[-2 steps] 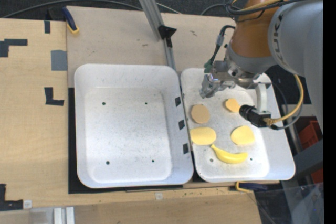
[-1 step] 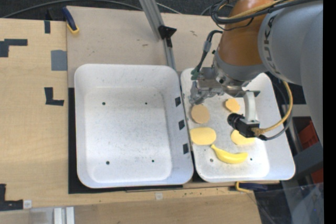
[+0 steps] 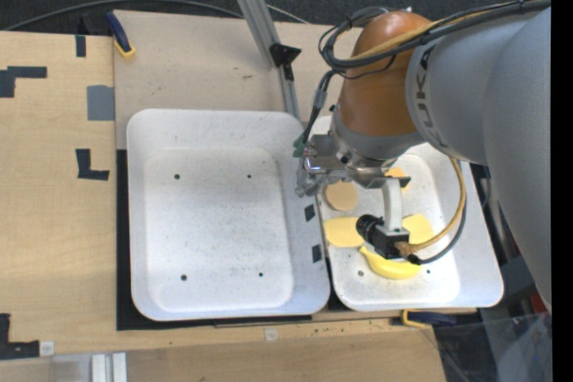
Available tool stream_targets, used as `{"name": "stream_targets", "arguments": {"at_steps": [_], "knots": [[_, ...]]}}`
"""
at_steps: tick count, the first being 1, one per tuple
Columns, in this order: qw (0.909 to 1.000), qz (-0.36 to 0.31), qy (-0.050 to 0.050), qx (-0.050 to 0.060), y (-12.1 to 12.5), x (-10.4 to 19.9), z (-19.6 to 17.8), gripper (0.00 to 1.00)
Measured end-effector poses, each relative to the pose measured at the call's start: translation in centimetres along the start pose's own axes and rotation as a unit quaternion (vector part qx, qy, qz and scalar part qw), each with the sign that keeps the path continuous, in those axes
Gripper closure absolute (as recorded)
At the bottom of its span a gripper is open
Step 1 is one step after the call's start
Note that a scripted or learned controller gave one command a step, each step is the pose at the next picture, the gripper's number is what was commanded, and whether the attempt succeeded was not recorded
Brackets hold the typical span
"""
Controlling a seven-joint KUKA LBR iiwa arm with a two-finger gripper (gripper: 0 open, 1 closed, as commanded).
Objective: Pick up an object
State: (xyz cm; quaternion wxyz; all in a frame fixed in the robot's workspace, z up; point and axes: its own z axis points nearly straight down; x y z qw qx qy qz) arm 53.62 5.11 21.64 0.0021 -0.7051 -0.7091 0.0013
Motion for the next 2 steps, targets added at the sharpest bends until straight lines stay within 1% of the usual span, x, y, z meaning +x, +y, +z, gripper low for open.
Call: {"name": "stream_targets", "arguments": {"at_steps": [1, 2], "knots": [[1.0, -0.001, 0.0, -0.001, -2.59, 4.78, -1.8, 1.0], [1.0, 0.002, -0.001, -0.001, -2.49, 4.42, -1.71, 0.0]]}}
